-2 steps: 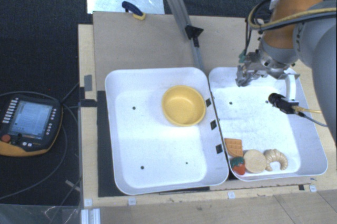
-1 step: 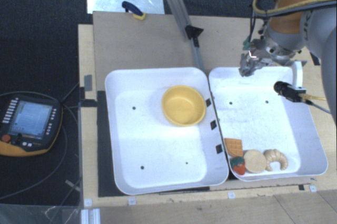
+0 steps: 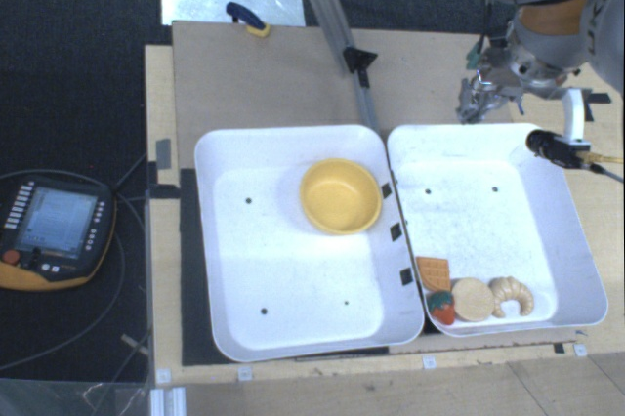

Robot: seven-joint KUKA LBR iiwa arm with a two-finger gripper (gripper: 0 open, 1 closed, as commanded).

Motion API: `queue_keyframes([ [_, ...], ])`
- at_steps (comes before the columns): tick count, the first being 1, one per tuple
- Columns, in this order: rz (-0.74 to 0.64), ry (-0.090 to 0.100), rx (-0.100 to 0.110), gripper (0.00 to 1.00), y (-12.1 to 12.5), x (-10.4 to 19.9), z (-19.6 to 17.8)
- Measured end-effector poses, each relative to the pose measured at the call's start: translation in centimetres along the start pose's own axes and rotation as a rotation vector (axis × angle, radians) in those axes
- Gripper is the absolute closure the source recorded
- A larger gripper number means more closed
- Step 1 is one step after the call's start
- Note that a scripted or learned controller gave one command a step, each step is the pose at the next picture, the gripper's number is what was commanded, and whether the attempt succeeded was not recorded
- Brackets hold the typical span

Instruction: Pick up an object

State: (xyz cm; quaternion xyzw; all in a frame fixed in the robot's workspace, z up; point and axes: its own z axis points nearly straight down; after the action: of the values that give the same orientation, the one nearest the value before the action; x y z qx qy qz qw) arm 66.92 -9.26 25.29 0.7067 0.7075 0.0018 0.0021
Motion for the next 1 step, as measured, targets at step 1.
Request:
queue_keyframes([
  [1,-0.003,0.001,0.005,1.00,-0.15,4.46,0.59],
])
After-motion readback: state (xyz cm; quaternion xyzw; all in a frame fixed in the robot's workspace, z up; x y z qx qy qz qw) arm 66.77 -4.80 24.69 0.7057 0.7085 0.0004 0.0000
